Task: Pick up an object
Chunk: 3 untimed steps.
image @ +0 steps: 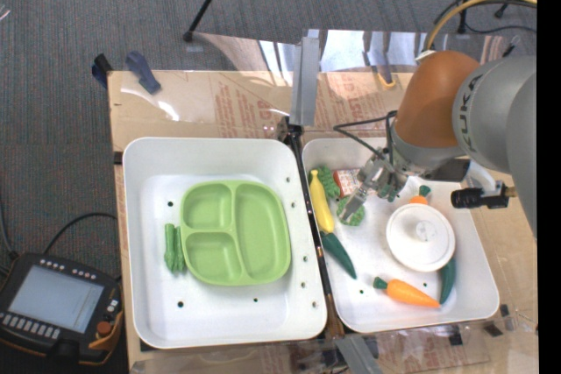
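Observation:
My gripper (366, 193) hangs over the back left part of the right bin (478, 285). Its fingers point down and left, spread apart over a small red-and-white packet (344, 182) and a green round toy (350, 215). Nothing sits between the fingers. A yellow banana (321, 201) lies along the bin's left wall, next to a dark green cucumber (338, 254). A white lidded bowl (421, 236) sits in the bin's middle, with an orange carrot (405, 292) in front of it.
The left bin (140, 188) holds a green divided plate (235, 231) and a green bean pod (173, 247) beside it. A dark green vegetable (448, 278) lies at the right bin's right side. A small orange piece (420, 198) sits behind the bowl.

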Each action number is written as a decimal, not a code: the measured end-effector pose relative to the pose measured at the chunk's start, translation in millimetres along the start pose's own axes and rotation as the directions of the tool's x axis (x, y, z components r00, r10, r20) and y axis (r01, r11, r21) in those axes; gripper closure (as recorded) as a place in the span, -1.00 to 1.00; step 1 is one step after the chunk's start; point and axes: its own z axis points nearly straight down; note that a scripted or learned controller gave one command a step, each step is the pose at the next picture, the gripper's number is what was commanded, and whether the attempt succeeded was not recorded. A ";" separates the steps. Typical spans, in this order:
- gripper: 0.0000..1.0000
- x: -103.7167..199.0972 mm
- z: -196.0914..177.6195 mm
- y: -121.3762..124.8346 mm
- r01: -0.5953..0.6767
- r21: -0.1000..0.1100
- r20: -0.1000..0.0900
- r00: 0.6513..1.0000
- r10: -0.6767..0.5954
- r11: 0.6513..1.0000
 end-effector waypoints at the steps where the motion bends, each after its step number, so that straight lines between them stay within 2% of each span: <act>1: -1.00 1.7 0.5 18.7 -0.116 0.006 0.001 0.993 0.116 0.993; 2: -1.00 27.6 -0.5 -2.9 -0.147 0.002 0.002 0.989 0.147 0.989; 3: -1.00 33.5 -0.6 -8.1 -0.308 0.001 0.003 0.951 0.308 0.951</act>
